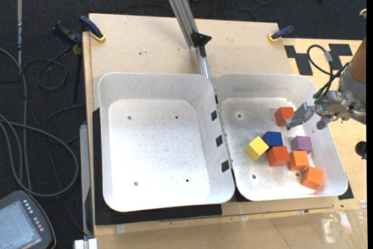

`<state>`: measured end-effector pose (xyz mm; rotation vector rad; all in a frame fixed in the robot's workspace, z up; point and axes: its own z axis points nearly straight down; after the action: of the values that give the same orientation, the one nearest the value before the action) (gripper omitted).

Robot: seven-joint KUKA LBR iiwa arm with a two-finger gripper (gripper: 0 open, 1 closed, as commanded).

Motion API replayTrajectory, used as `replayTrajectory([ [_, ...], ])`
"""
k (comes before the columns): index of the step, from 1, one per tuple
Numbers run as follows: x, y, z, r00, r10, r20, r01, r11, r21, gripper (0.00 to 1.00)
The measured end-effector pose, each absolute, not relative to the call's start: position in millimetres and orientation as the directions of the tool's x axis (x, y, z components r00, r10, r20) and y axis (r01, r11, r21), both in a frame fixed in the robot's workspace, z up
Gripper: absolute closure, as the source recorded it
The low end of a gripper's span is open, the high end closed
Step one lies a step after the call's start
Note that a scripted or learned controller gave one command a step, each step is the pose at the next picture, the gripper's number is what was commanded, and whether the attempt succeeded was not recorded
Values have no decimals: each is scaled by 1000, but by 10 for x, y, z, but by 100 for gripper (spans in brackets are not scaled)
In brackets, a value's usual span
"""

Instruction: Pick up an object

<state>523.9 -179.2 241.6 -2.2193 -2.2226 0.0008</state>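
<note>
The end effector (310, 114) is seen at the right of the frame with its fingers spread and nothing held, just beside a red-orange foam cube (284, 116) in the right white plastic bin (233, 175). Below, yellow (256, 148), blue (272, 139), purple (301, 143) and orange (312, 177) cubes are clustered close together.

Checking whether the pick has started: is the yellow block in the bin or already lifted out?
In. The yellow block lies on the floor of the right bin, beside the blue block, apart from the gripper.

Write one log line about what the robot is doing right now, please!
gripper: over right bin, holding nothing | nearest: orange-red block | other blocks: clustered below it | left bin: no blocks
</note>
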Motion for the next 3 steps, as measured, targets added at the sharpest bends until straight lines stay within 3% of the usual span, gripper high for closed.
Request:
replayTrajectory([
  [1,5239,-1793,2417,0,1000,0,1000,0,0,0],
  [3,5223,-1803,1159,0,1000,1,1000,0,-2,0],
])
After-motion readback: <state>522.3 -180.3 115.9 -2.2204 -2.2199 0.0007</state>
